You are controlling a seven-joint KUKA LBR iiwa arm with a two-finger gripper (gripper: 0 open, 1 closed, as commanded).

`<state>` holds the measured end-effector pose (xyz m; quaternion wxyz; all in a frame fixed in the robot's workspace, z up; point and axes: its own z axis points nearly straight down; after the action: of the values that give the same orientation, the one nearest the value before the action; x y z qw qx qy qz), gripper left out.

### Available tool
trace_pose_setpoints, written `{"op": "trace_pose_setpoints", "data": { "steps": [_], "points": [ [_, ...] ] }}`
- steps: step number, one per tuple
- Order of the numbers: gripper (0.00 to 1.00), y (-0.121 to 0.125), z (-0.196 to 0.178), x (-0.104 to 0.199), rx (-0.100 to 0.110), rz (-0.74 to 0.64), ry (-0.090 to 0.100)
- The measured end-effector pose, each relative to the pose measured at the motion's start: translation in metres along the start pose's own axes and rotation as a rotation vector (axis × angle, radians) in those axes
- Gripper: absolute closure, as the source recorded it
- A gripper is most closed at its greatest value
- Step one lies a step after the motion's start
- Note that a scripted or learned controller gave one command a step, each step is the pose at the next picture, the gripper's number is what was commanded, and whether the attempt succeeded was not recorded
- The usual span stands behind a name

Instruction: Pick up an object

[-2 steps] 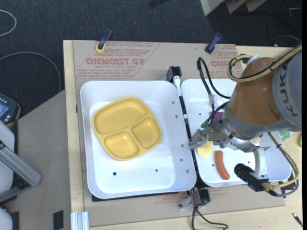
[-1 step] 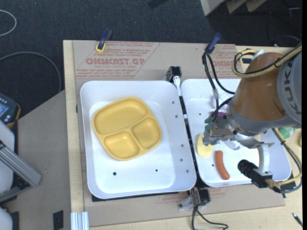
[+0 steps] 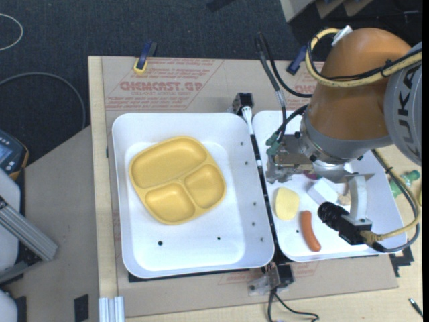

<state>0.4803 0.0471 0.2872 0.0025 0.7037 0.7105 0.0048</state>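
Near the front edge of the right bin (image 3: 295, 250) lay an orange sausage (image 3: 309, 230), with a pale yellow piece (image 3: 287, 203) just behind it toward the bin's left wall. Farther back the end effector (image 3: 320, 180) hung low over that bin beneath the arm's orange band (image 3: 355, 79). A yellow divided plate (image 3: 177, 178) sat mid-way in the left bin (image 3: 134, 133).

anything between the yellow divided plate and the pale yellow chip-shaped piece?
In the camera view, bare floor of the left white bin, then the bins' adjoining rims, lie between the yellow three-compartment plate and the pale yellow piece.
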Motion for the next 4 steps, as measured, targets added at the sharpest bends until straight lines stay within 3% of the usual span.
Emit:
{"op": "trace_pose_setpoints", "data": {
  "steps": [1,2,3,4],
  "points": [
    [1.0,0.0,-0.016,0.044,0.007,0.004,-0.002],
    [1.0,0.002,-0.117,0.038,-0.003,0.008,-0.001],
    [1.0,0.0,-0.086,0.078,0.016,0.005,-0.003],
    [1.0,0.002,-0.12,0.112,0.005,0.005,-0.001]
  ]
}}
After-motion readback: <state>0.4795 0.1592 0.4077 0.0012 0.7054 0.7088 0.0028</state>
